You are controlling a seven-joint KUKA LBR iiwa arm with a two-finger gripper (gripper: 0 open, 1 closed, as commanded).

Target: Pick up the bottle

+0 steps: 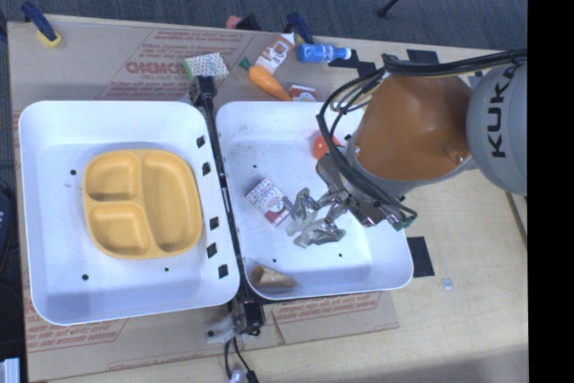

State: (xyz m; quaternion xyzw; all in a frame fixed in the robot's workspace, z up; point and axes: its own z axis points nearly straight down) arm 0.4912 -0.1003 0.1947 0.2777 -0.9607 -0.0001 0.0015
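The bottle (322, 53) lies on the bench beyond the far rim of the right bin (387, 269), outside both bins and well apart from the gripper (314, 220), which hangs low inside that bin, nearer its front. The bottle is on its side, its long axis running roughly along the bin's far rim; its body is blue, likely plastic, with a paler, narrower end pointing right.

Just left of the bottle, also past the rim, lie a small white and orange carton (273, 56) and an orange carrot-shaped piece (267, 82), tapered and smooth. A green-patterned packet (205, 65) sits further left along the rim.

Inside the right bin, a small red-and-white box (267, 199) lies just left of the gripper, and a brown wedge-like item (272, 279) rests at the bin's near left corner. A bit of red-orange (320, 144) shows at the arm's edge, partly hidden.

The gripper's metal fingers look spread somewhat with nothing seen between them, though the shiny parts blur together.

Left of the right bin, the left bin (45, 193) holds a yellow tray (142, 202) with three compartments and rounded corners.
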